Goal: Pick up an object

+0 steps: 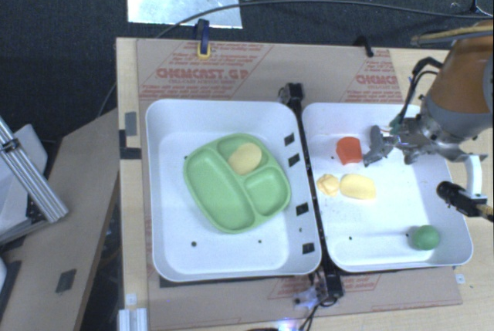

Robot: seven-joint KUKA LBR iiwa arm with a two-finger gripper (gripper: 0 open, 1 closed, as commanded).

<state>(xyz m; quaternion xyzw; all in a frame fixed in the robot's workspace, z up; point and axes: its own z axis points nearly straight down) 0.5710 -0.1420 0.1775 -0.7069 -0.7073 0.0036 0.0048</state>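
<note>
My gripper (392,151) hangs over the right bin (386,244), near its upper middle, with its two fingers spread open and only white bin floor between them. An orange block (349,150) lies just left of the left finger (375,147), apart from it. Below the block rest a smooth yellow lump (358,187) and a smaller pale yellow piece (329,184), touching each other. A green ball (424,237) sits in the bin's lower right corner.
The left bin (177,244) holds a green divided plate (220,202) with a yellow item (245,158) in its upper compartment. A black divider with clips (307,190) runs between the bins. A black fitting (458,199) juts over the right bin's right rim.
</note>
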